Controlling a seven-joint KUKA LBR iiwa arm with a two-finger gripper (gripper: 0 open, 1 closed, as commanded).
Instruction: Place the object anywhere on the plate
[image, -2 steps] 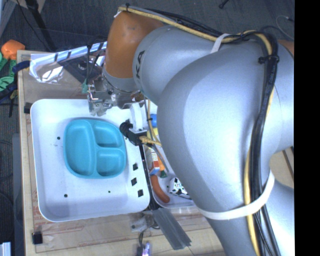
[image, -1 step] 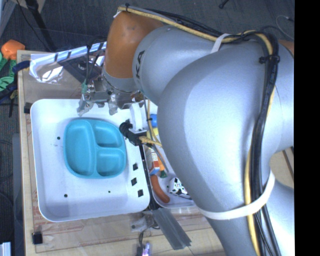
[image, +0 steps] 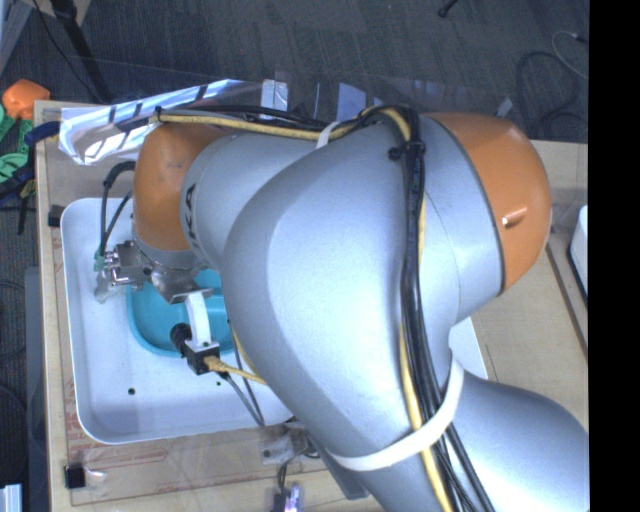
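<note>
Fingers (image: 150, 285) over blue plate (image: 160, 325) in white bin (image: 90, 380)

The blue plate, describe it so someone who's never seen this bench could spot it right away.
Find the shallow white bin at the left of the camera view. The blue plate lies on its floor, partly covered by the grey arm above it. It is the one bright turquoise thing against the white.

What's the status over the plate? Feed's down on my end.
Gripper low over blue plate in left bin. Fingers hidden, grasp unconfirmed. Arm blocks most of the view.
</note>
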